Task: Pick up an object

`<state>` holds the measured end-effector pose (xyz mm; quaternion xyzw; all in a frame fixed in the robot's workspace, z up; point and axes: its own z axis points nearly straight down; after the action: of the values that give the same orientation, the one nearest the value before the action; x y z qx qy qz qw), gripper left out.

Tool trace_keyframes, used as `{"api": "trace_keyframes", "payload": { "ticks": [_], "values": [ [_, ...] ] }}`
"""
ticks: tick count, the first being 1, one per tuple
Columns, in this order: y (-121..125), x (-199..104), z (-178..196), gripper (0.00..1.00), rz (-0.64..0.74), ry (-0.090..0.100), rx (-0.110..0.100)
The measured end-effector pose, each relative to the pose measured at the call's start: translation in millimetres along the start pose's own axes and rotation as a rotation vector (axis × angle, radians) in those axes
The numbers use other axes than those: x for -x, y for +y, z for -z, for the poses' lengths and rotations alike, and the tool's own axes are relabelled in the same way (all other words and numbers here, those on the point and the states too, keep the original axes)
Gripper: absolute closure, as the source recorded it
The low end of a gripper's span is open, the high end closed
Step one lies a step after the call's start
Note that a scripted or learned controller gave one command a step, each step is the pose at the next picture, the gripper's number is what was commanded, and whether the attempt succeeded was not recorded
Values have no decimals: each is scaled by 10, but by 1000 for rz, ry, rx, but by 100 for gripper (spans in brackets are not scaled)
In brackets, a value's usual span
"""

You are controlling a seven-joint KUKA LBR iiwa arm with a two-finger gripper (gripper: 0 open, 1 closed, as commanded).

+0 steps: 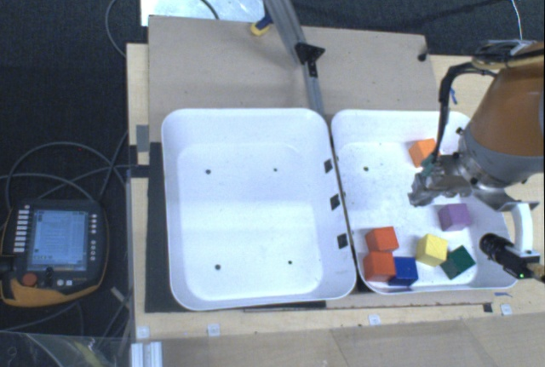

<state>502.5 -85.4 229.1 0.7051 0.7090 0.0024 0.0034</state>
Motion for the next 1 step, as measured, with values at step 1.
{"api": "trace_keyframes", "payload": {
  "ticks": [1],
  "values": [
    [315, -393, 71, 100, 5, 2, -3]
  ]
}}
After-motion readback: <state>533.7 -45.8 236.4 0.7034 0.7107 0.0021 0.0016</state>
